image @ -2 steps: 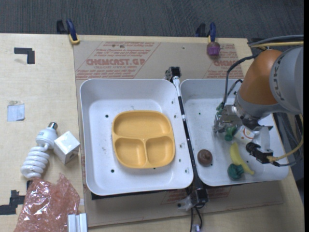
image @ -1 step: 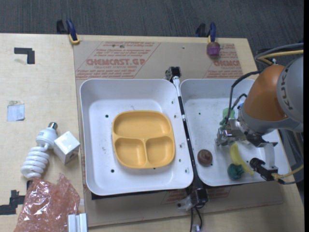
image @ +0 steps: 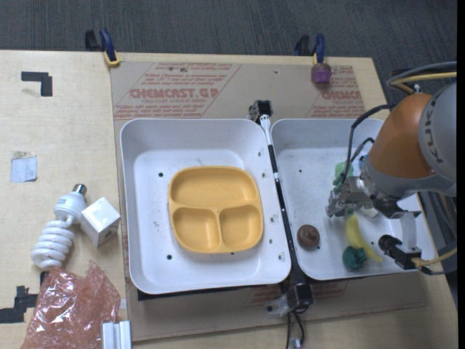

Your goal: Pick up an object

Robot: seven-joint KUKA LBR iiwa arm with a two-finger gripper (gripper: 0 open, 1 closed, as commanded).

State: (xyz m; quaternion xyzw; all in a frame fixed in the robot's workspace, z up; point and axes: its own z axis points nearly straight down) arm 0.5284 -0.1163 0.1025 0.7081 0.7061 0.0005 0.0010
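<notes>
Reach step, nothing lifted yet — the gripper (image: pixel 340 206), its state impossible to tell, hangs in the right bin (image: pixel 305 158), needing a descent toward the yellow banana (image: pixel 354 231) at five o'clock.

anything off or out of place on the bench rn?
Mostly loose clutter outside the bins: a spiral light bulb, white cube and crumpled pink plastic lie left of the left bin. A small purple object sits behind.

The arm (image: pixel 407 147) leans over the right bin (image: pixel 305 147), its gripper (image: pixel 341 203) low beside a banana (image: pixel 356 233), a green toy (image: pixel 354 257) and a brown piece (image: pixel 309 236). A yellow tray (image: pixel 216 208) sits in the left bin (image: pixel 145 195).
</notes>
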